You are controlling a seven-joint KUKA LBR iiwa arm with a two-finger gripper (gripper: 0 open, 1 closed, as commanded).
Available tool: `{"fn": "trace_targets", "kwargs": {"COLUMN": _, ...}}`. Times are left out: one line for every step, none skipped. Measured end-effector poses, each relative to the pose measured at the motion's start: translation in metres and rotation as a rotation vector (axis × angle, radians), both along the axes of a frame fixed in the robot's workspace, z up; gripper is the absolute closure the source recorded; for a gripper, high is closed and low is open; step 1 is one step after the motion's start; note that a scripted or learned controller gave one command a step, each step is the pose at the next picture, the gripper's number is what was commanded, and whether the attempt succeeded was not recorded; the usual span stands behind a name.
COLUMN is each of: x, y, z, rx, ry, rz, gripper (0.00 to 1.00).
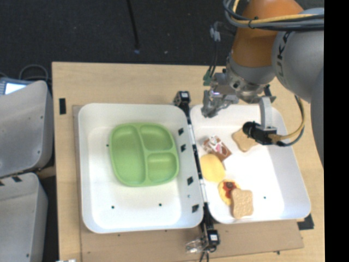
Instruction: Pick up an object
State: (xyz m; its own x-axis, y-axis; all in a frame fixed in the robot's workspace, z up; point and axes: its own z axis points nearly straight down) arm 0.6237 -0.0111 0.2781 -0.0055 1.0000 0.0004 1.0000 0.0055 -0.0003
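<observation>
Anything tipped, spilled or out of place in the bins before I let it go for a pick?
Nothing stands out. The green divided tray lies flat in the left bin. The toy food pieces lie loose in the right bin, none spilled over its rim.

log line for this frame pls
arm over right bin | claw above bin's far left corner, holding nothing | food items in right bin | green tray in left bin

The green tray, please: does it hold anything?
Empty: all three compartments of the green tray show bare green, and it lies flat in the left bin.
</observation>
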Motion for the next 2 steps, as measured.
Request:
{"fn": "trace_targets", "kwargs": {"x": -0.015, "y": 0.047, "z": -0.002, "rx": 0.001, "ry": 0.000, "rz": 0.001, "gripper": 1.00}}
{"fn": "trace_targets", "kwargs": {"x": -0.029, "y": 0.087, "z": -0.012, "rx": -0.001, "ry": 0.000, "rz": -0.001, "gripper": 1.00}}
